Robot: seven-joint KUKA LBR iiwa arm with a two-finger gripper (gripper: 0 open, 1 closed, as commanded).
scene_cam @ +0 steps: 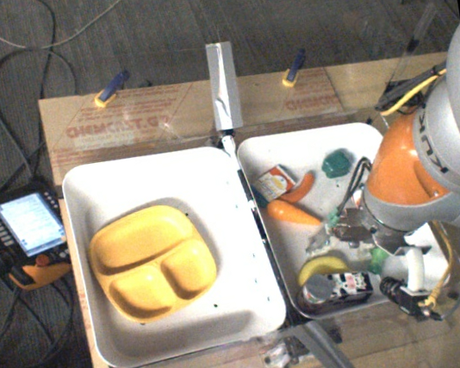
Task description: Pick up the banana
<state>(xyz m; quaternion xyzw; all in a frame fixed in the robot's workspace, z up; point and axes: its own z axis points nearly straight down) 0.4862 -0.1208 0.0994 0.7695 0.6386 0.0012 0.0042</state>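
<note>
Although the grey and orange arm's gripper (356,232) is lowered over the right white bin (370,131), whether its fingers are spread or pressed together cannot be told. The curved yellow toy banana (321,267) is seen lying near the bin's front edge, just beside the gripper and touching a dark printed packet (339,288). An orange plastic carrot (291,212) lies further back. The banana is judged light, stiff and smooth, so a pinch across its narrow middle is advised.
</note>
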